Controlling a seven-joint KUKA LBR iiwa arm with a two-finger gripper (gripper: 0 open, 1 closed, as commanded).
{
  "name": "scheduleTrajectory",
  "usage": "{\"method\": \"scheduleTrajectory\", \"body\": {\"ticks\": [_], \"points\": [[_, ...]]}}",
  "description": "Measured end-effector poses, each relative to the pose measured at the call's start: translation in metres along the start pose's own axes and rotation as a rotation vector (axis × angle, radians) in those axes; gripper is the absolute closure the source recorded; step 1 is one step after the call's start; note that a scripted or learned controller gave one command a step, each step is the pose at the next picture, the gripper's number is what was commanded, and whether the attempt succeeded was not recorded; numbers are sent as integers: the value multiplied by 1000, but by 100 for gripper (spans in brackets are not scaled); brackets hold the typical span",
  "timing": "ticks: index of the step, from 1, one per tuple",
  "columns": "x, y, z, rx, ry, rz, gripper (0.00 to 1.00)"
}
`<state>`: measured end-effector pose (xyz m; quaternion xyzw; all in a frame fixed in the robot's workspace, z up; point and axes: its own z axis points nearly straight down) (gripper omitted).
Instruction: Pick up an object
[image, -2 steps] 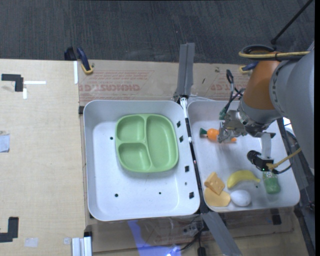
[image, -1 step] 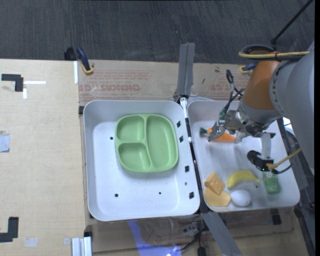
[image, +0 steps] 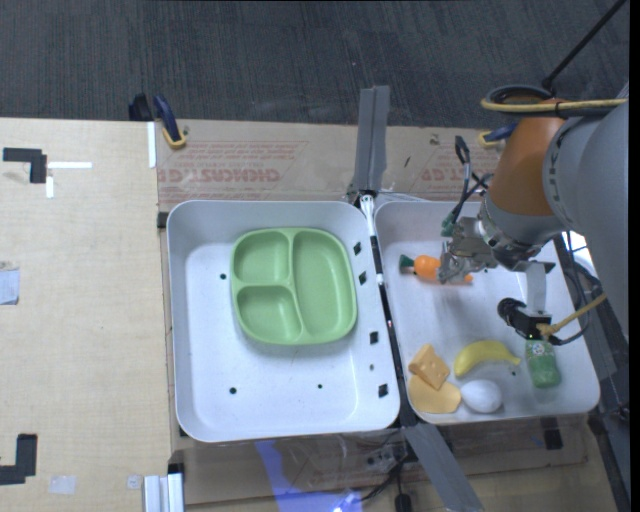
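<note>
In the right bin (image: 440, 320) a small orange carrot with a green top (image: 423, 266) lies near the back left. My gripper (image: 458, 268) is low over the bin, right at the carrot's right end, and its body hides that end. Along the front of the same bin lie a yellow banana (image: 487, 355), an orange cheese wedge (image: 430, 367) on a pale yellow disc (image: 437, 398), a white egg (image: 483, 396) and a green bottle (image: 543, 366).
The left bin (image: 200, 330) holds a green divided plate (image: 294, 286). The arm's grey body and orange band (image: 530, 170) hang over the right bin's back right corner. A black cable fitting (image: 520, 316) sits above the bin near the bottle.
</note>
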<state>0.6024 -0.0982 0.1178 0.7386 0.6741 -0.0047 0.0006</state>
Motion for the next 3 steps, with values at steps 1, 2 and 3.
{"method": "scheduleTrajectory", "body": {"ticks": [1, 2, 3], "points": [[6, 34, 26, -5, 5, -109, 100], [9, 51, 30, 15, 7, -108, 100], [9, 51, 21, 16, 4, -112, 100]]}}
